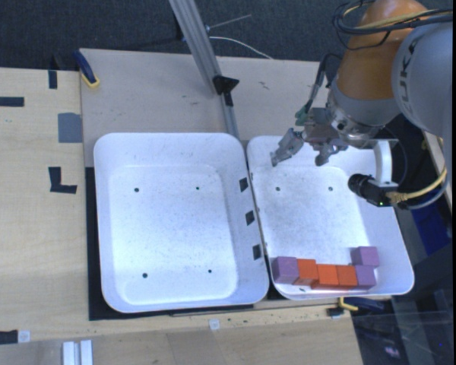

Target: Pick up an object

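Observation:
Along the near wall of the right bin (380,226) lies a row of blocks: a purple block (286,268) at the left, two orange blocks (327,274) in the middle, and a purple block (365,265) at the right end. My gripper (301,155) hangs over the far part of the right bin, well away from the blocks. Its two fingers are spread apart with nothing between them.
The left bin (171,219) sits beside the right one. A slanted metal pole (201,44) rises from behind the bins. A yellow and blue clamp (87,71) sits at the bench's far left corner. Black cables loop at the arm's right.

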### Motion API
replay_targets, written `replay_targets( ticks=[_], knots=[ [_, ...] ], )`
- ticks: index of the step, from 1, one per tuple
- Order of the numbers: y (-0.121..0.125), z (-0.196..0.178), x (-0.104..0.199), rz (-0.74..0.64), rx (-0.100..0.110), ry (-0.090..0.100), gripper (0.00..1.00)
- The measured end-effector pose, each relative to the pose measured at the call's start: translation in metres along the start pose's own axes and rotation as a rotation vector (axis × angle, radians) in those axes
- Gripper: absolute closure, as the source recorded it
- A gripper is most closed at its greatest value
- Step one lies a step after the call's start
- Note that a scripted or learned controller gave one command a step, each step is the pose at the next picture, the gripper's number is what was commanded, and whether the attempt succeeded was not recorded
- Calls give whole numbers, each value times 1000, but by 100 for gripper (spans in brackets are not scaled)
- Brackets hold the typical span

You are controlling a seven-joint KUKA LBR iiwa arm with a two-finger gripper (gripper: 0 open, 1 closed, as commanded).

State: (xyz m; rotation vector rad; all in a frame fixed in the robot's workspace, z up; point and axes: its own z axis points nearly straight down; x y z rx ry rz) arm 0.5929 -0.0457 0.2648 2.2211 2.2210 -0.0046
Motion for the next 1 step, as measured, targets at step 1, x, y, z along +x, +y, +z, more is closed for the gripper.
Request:
replay_targets(
  ticks=[1],
  knots=[
    [63, 5, -15, -1, -4, -1, 0]
  ],
)
